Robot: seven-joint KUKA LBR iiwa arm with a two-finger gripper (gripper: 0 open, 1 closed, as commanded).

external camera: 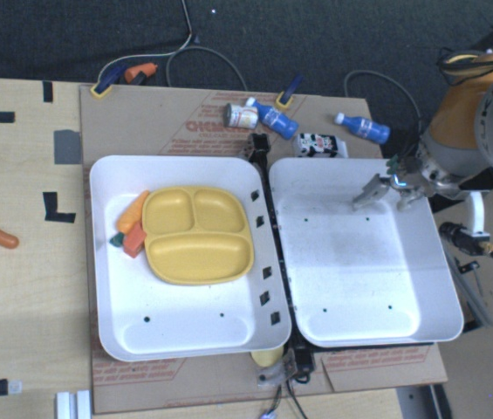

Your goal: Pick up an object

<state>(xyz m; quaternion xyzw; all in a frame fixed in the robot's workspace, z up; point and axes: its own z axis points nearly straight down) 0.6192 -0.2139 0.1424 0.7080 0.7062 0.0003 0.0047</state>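
One fixed camera looks down at a slant on both bins (pixel 98 234).

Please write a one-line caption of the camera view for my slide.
Gripper over the right bin, near its far right corner; yellow divided plate and carrot in the left bin.

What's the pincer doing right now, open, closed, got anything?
Pincer: open, fingers spread, holding nothing, hanging over the upper right part of the right bin.
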